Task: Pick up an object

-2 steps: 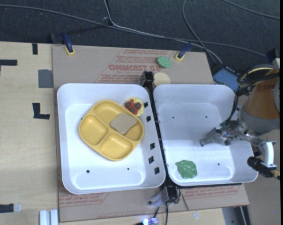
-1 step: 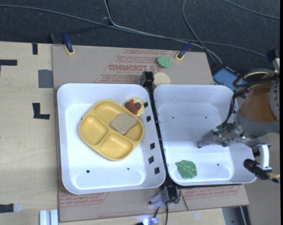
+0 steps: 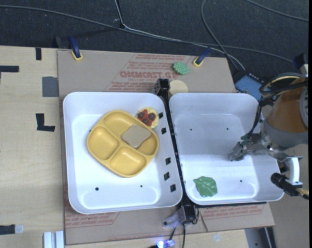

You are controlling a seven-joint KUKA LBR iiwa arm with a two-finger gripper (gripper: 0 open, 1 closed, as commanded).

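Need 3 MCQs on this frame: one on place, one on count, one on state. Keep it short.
1. Where does the green object lie?
A. on the yellow tray
B. in the right bin, near its front edge
C. on the cardboard behind the bins

2. How many compartments does the yellow tray have?
A. two
B. four
C. six

3. How does the brown square piece sit?
A. flat on the tray, over its middle
B. standing on edge against the bin wall
C. under the end effector

Answers:
1. B: the green object rests on the floor of the right bin, towards the front.
2. B: raised ridges split the tray into four wells.
3. A: it lies flat where the ridges meet, far from the end effector, which is over the right bin.
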